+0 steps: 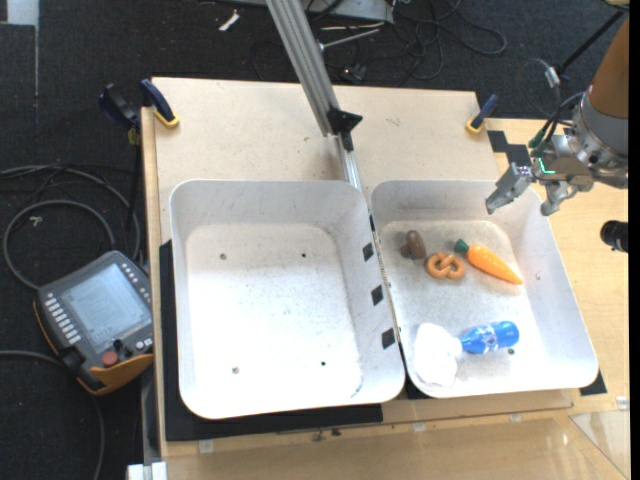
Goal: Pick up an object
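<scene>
White cloth point(435, 353) and blue bottle point(490, 337) at near end of right bin point(570, 298). Carrot point(492, 263) mid-bin, beside pretzel point(446, 266); long axis slants left-right. Hand point(530, 194) hangs over far right rim, fingers spread, nothing between. Carrot lies nearest, below-left of hand.

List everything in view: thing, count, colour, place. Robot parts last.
carrot: 1, orange with green top, right bin, far right side
pretzel: 1, tan, right bin, left of carrot
brown object: 1, brown, right bin, left of pretzel
bottle: 1, blue, right bin, near side
white object: 1, white, right bin, beside bottle
bins: 2, white, side by side on bench
pendant: 1, grey and orange, floor at left
tool: 1, grey, open, above right bin's far right corner
</scene>
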Robot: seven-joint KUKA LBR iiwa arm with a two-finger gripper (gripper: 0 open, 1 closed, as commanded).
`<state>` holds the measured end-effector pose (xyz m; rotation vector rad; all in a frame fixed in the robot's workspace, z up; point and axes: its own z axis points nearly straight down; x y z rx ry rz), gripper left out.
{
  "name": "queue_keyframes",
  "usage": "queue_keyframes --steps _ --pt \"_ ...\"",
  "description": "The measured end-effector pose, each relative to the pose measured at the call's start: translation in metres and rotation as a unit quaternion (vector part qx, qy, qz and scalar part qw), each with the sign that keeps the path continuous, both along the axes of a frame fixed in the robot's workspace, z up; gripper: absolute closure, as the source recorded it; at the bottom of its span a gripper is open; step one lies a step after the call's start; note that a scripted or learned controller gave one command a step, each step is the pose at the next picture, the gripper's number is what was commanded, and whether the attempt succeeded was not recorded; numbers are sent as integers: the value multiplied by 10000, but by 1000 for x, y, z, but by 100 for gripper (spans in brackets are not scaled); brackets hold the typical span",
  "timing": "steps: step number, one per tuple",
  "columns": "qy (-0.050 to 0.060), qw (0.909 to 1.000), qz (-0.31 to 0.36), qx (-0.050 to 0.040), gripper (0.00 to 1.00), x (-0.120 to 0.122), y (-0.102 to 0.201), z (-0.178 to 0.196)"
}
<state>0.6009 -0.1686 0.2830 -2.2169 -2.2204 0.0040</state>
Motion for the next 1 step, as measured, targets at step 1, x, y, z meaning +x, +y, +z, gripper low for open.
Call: queue_keyframes --steps 1 --pt "-24 10000 4 -4 0 1 0 3"
